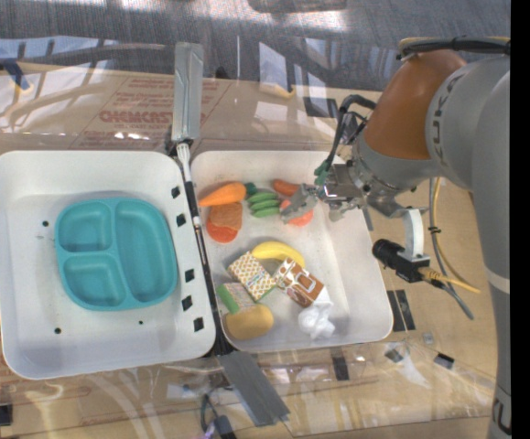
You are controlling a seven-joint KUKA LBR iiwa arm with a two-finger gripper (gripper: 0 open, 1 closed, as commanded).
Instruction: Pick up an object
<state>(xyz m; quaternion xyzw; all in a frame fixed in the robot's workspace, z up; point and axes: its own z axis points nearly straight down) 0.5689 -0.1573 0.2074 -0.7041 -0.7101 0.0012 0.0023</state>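
Grey two-finger gripper (pixel 303 201) hovering over the right shallow white bin (pixel 361 286), jaws' state impossible to tell, sitting just above a small orange-red toy piece (pixel 299 216), right of the green toy pods (pixel 265 203).

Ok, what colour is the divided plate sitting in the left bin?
Teal, a light blue-green all over; the divided plate shows clearly in the camera view.

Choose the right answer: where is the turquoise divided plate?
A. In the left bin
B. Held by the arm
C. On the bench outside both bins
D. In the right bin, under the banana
A: the turquoise divided plate lies flat in the left bin, while the banana sits in the right bin.
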